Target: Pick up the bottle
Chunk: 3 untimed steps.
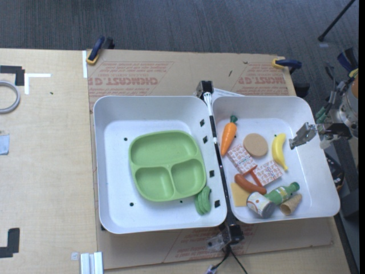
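The bottle lies on its side at about 5 o'clock in the right bin, green body, neck pointing toward 2 o'clock. It's packed tight: can touching at its 8 o'clock end, cone just beside it at 5 o'clock, sausage near at 10 o'clock, checked box just above at 11 o'clock

The gripper sits at 3 o'clock over the bin's right edge, well apart from the bottle. Whether the fingers are apart or together, I cannot tell; too small and edge-on here

Risks as I judge them:
- fingers land on the can or cone instead, since both crowd the bottle's lower side, so a wrong-item grab is likely
- the bottle is round and lying flat, so a pinch along the wrong axis would roll it out or squirt it toward the bin wall
- the banana lies between the gripper and the bottle, at 12 o'clock from the bottle; a low traverse could knock it
- closing near the neck instead of the body gives a thin, slippery hold, and it may tip and drop on lift
- too shallow a descent and the fingers just skate over the top

The left bin with the green tray is out of the way, no concern there
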Each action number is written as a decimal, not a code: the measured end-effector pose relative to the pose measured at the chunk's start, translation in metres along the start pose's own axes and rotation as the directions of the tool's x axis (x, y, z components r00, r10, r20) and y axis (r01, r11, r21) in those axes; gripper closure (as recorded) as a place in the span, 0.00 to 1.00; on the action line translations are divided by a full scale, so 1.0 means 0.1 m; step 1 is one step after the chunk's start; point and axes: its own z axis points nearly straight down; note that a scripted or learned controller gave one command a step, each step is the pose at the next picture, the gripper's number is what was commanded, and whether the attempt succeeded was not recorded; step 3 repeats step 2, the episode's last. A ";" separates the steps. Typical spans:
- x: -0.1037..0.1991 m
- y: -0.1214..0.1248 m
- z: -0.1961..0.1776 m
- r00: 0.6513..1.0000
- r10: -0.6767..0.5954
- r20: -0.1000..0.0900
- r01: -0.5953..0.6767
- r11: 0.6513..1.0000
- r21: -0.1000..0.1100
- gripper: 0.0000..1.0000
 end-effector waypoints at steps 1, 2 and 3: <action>0.00 0.01 -0.09 1.000 -0.001 0.001 0.001 1.000 -0.001 1.00; -0.36 -0.18 0.20 0.997 -0.075 0.000 0.075 0.997 -0.001 1.00; -0.36 -0.18 0.20 0.997 -0.075 0.000 0.075 0.997 -0.001 1.00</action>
